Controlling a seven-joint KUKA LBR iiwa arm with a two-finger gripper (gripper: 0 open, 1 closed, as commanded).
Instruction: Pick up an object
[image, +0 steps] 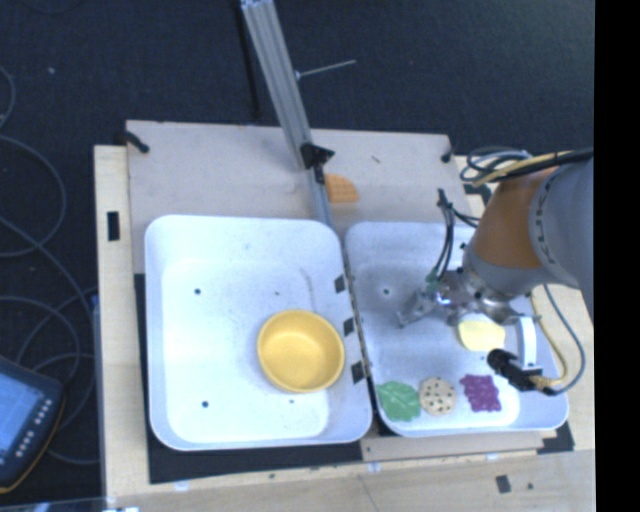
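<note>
Even overhead light, white bins (180, 300) slightly blown out; soft focus, low res, faint shadows.

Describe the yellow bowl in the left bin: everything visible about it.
The yellow bowl is round, a plain matte yellow all over, and looks like plastic. It sits upright with its opening facing up, and nothing shows inside it. It rests on the floor of the left bin, toward that bin's lower right part, close to the wall shared with the right bin. Nothing else touches it; the end effector is over in the other bin, apart from it.
</note>
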